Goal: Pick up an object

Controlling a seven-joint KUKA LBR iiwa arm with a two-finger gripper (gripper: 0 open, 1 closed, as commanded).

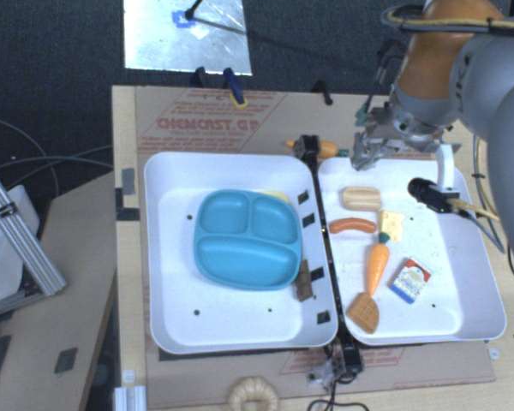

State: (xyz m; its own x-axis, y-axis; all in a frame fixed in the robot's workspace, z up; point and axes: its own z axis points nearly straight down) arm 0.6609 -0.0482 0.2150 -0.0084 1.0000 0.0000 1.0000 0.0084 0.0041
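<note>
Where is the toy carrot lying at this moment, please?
The toy carrot lies in the right bin, near its middle, just below the sausage and left of the small carton.

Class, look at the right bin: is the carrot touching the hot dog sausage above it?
Apart. The camera view shows a strip of bare white bin floor between the carrot, whose green top points up, and the hot dog sausage lying crosswise above it.

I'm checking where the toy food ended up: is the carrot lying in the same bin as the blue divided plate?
No, the carrot lies in the right bin, while the blue divided plate sits in the left bin.
</note>
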